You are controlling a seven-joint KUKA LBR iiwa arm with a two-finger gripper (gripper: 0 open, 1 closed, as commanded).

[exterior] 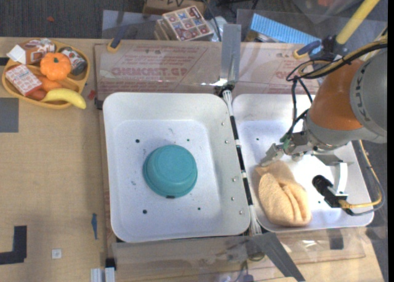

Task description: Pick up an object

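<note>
Two shallow white plastic bins sat side by side on the bench, and each held one thing. In the left bin a single round teal plastic bowl lay upside down near the middle of the floor, a little toward the near edge, well clear of all four walls.

In the right bin one soft, tan, lumpy thing with a fold down its middle, like a plush bun, lay in the near left corner, close against the wall shared with the left bin.

The one grey arm with its orange band reached in from the right over the right bin. Its two-finger gripper hung low over the bin's left side, just beside the far edge of the tan bun. Whether it touched the bun could not be told, nor whether the pincer was released or clenched. Nothing was seen held in it. The bun rested on the bin floor.

At the bench's far left corner stood one yellow dish of toy food: one orange pumpkin, one yellow banana on its near rim, and a few small printed cartons, too small to count surely.
</note>
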